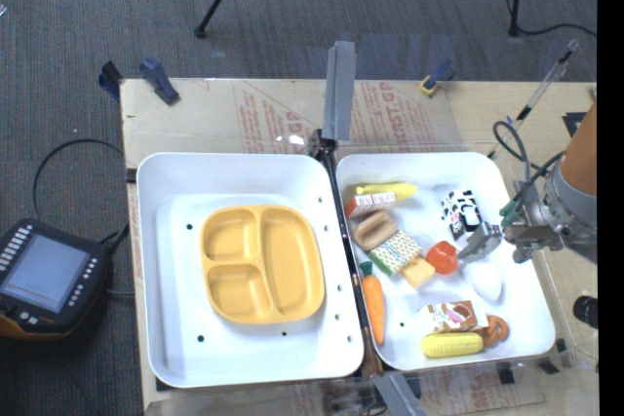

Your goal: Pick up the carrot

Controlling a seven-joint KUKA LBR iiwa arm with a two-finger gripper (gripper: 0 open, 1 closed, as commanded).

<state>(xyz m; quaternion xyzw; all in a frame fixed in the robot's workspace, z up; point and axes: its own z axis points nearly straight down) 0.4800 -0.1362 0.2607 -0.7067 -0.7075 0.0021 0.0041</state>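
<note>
Carrot [373, 308]: orange, green-topped, lying lengthwise along the left wall of the right bin [534, 302], touching or just beside that wall, green end toward the waffle-patterned block [394, 251]. Gripper [482, 240]: over the right half of the same bin, near the red tomato-like piece [443, 256] and the white egg [486, 282], well apart from the carrot; released or clenched, cannot tell, nothing seen grasped. Left bin [161, 209]: holds a yellow divided tray [262, 264]. Risks, as judged: descent at present position likely to close on the tomato piece or egg instead; on crossing the bin, clutter of bread roll [373, 228], cheese cube [419, 273] and block liable to be knocked; at the carrot, wall contact leaves little room on that side, so probable collision with the rim, or the carrot rolling or slipping free.
</note>
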